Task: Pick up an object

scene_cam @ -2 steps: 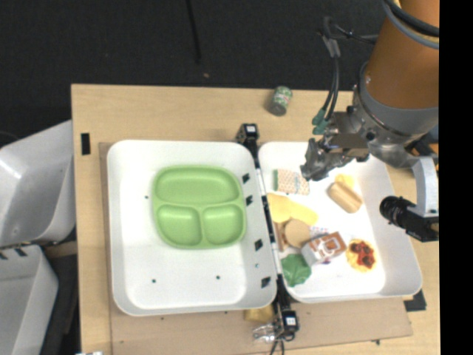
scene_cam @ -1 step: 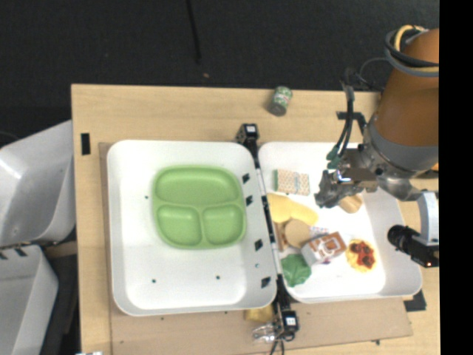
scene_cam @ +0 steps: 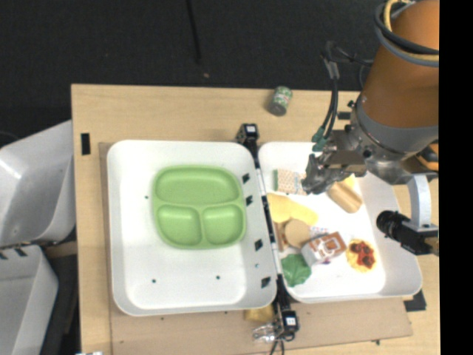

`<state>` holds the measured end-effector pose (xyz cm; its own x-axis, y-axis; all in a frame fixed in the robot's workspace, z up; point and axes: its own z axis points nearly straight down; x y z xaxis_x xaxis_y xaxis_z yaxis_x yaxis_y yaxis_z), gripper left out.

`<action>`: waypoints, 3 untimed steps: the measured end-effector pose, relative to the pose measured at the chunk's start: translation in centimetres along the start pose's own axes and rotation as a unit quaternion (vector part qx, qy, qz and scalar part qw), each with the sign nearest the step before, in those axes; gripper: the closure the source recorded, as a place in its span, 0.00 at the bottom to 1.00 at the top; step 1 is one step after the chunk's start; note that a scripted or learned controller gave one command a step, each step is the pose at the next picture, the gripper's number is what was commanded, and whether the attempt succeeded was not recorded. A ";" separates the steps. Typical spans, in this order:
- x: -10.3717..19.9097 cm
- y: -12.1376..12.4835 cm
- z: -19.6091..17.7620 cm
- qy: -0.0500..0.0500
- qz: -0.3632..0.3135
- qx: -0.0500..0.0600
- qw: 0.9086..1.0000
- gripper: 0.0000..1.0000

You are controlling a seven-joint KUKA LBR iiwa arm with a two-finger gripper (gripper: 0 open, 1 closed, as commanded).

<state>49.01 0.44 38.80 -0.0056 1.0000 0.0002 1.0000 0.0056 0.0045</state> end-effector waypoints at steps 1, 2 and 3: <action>-0.3 0.1 -0.8 -0.001 0.000 0.001 1.000 1.00; -6.3 3.4 7.8 -0.002 0.005 0.006 1.000 1.00; -2.5 0.1 2.6 0.000 0.000 0.000 1.000 1.00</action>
